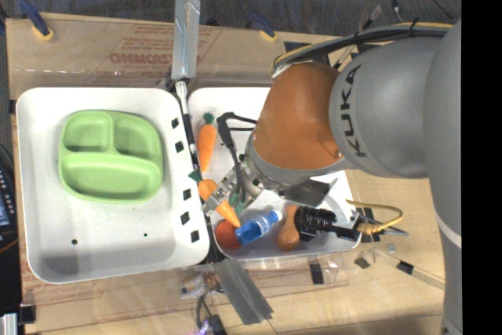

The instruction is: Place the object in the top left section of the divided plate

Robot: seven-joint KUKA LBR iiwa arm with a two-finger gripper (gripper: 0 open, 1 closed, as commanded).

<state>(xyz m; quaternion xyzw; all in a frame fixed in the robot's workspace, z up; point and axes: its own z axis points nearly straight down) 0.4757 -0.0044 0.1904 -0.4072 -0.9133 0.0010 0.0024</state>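
Observation:
A green divided plate (111,155) lies in the left white bin (47,247), with two small sections on its far side and one long section nearer me. Nothing lies in any section. My gripper (230,192) is down in the right bin (235,100), at its left side, among the toys. A small orange carrot piece (207,189) lies just to its left and another (228,213) just below it. A long carrot (206,147) rests against the bin's left wall. My arm hides much of this bin.
Near the right bin's front wall lie a red round toy (227,236), a blue bottle (257,227) and a brown-orange toy (289,232). A grey bar (186,35) stands behind the gap between the bins.

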